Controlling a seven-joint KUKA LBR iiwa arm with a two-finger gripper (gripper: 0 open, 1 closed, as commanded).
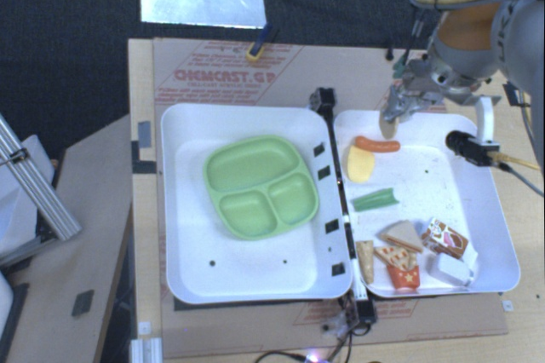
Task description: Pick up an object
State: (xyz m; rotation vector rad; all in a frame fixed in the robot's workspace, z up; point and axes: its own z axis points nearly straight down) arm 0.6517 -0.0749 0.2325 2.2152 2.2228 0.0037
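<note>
The tool hangs over the back edge of the right bin, just above one end of the toy hot dog. I cannot tell if it is open or closed, or if it touches the hot dog. A green tray sits in the left bin.

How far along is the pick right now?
Nothing looks picked yet: the hot dog, yellow piece and green piece all lie in the right bin. The gripper sits at the bin's far edge, just above the hot dog. Grasping and lifting remain.
</note>
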